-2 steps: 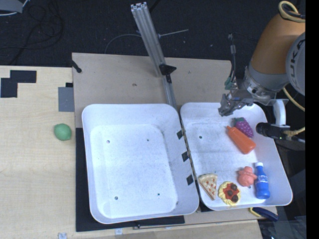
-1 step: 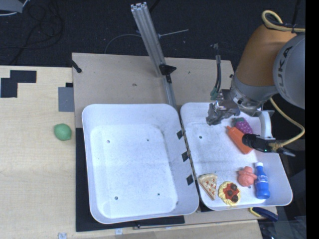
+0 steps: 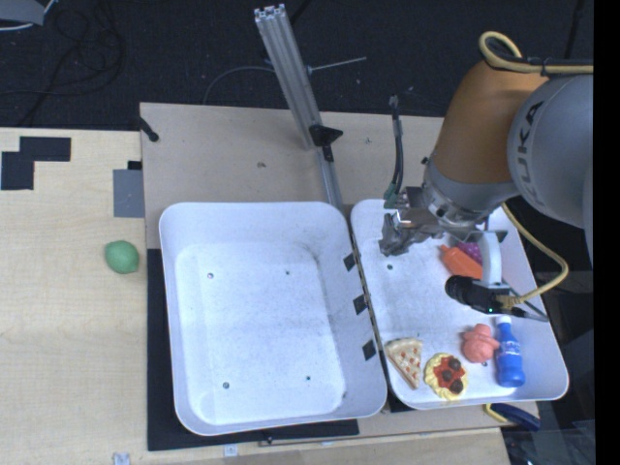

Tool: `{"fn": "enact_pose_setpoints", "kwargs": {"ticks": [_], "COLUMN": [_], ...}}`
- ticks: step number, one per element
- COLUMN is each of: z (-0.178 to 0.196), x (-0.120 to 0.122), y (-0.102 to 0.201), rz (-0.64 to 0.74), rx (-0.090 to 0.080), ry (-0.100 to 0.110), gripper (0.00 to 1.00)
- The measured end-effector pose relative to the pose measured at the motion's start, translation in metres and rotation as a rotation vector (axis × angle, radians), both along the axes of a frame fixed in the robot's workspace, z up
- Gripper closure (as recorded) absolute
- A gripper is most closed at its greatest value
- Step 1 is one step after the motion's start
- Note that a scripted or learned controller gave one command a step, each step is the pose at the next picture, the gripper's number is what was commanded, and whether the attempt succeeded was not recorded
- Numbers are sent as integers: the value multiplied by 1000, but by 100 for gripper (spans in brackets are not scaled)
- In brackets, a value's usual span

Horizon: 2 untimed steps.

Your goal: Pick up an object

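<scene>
My gripper point(image 3: 395, 241) hangs over the upper left part of the right bin point(image 3: 426, 298), above bare bin floor. An orange and pink toy point(image 3: 462, 258) lies just to its right, partly hidden under the wrist. Near the bin's front edge lie a pizza slice point(image 3: 405, 359), a small round pizza point(image 3: 446, 375), a pink lumpy toy point(image 3: 478, 343) and a blue bottle point(image 3: 509, 358). None of these touches the gripper.
The left bin point(image 3: 252, 318) sits beside the right one, their rims meeting near the middle. A green ball point(image 3: 122, 257) rests on the bench outside the bins, far left. A slanted metal rail point(image 3: 295, 76) rises behind the bins.
</scene>
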<state>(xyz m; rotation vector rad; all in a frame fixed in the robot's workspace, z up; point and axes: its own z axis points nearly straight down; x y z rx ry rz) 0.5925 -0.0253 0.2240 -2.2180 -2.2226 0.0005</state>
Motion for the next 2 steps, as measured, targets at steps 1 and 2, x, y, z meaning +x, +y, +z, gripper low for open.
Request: {"fn": "enact_pose_setpoints", "kwargs": {"ticks": [1,2], "z": [3,3], "x": [-25,-59], "y": [34,85], "rz": [0,1], "rx": [0,0], "ry": [0,0], "gripper": [100,100]}}
